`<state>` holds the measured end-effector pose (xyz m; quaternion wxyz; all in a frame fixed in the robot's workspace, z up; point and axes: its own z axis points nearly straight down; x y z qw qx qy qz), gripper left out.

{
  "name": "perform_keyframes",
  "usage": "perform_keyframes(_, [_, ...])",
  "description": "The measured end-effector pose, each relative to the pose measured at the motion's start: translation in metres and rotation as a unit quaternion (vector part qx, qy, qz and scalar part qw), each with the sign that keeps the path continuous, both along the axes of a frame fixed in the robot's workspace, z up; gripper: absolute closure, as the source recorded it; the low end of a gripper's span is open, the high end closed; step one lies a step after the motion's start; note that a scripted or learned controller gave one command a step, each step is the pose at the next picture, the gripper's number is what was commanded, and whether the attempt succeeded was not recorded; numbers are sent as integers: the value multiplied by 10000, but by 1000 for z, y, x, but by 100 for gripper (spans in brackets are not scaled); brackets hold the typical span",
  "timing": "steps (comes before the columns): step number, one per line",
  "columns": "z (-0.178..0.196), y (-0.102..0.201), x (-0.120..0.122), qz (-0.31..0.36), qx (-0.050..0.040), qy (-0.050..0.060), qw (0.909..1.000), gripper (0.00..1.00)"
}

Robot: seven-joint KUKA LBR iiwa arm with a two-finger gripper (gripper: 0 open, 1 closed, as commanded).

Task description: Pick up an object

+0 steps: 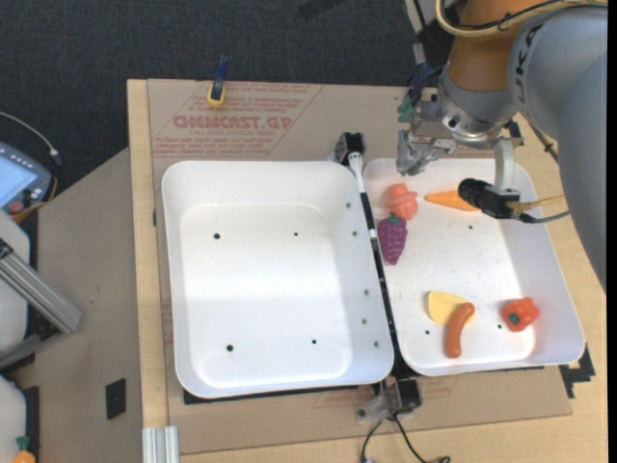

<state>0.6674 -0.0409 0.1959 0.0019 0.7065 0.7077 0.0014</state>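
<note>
My gripper (413, 159) hangs over the far left corner of the right bin (540, 258), its tips just above and behind a pink-orange toy (402, 201). Nothing shows between the fingers. A purple grape bunch (392, 238) lies right below the pink toy, by the bin's left wall. An orange carrot (451, 200) lies to the right of the gripper, partly behind a black part of the arm. Near the front lie a yellow wedge (442, 306), an orange sausage (458, 328) touching it, and a red pepper-like toy (520, 313).
The left bin (193, 191) sits beside the right one, joined by a black clamp (349, 147) at the back and another at the front (400, 394). A yellow-blue clip (218, 89) rests on the cardboard behind. Cables trail from the wrist at right.
</note>
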Motion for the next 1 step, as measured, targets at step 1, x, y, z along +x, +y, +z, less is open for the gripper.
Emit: perform_keyframes(1, [72,-28,-50,-25,-3,-2,10000,100])
